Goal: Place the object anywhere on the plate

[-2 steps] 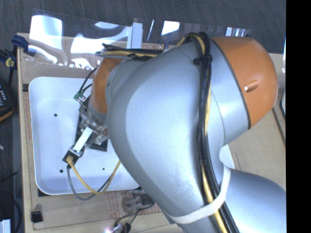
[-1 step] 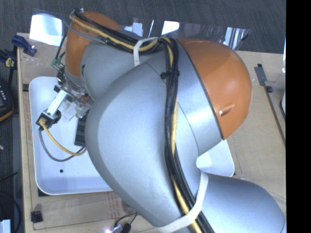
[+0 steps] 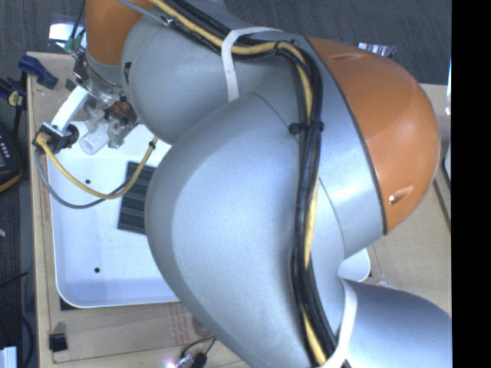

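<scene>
Arm (image 3: 268, 205) looms nearest, hiding much of the bench. Beyond it, the left bin (image 3: 84, 282), a dark ribbed slab (image 3: 136, 198) lying in it. Farthest, the pincer (image 3: 103, 129) hangs over the bin's far corner; opening can't be told, nor any object or plate. Likely the reach-or-carry step; next move calls for finding the plate.
</scene>
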Controlling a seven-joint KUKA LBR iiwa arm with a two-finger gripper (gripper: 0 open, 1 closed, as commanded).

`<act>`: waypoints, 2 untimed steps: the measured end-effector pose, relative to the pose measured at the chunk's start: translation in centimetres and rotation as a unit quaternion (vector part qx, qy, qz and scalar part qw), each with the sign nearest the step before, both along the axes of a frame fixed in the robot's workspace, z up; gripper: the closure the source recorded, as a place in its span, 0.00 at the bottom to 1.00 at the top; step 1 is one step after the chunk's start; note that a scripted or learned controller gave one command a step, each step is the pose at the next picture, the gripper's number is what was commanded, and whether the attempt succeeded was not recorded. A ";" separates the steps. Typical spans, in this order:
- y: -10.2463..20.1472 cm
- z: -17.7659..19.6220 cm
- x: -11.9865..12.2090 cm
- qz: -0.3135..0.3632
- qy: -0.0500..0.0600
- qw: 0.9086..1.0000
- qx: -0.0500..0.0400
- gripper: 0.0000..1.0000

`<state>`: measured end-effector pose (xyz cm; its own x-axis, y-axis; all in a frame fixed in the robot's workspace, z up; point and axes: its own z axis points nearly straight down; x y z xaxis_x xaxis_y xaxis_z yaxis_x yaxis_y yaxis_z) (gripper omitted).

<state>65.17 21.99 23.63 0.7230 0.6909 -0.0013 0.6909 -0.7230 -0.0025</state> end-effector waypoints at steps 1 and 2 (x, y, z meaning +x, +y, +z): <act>-0.3 2.8 -5.0 -0.244 0.000 0.970 -0.003 1.00; -12.5 -0.3 -13.7 -0.143 0.004 0.990 -0.002 1.00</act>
<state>51.45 9.51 23.35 0.8892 0.4575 -0.0108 0.4575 -0.8892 -0.0045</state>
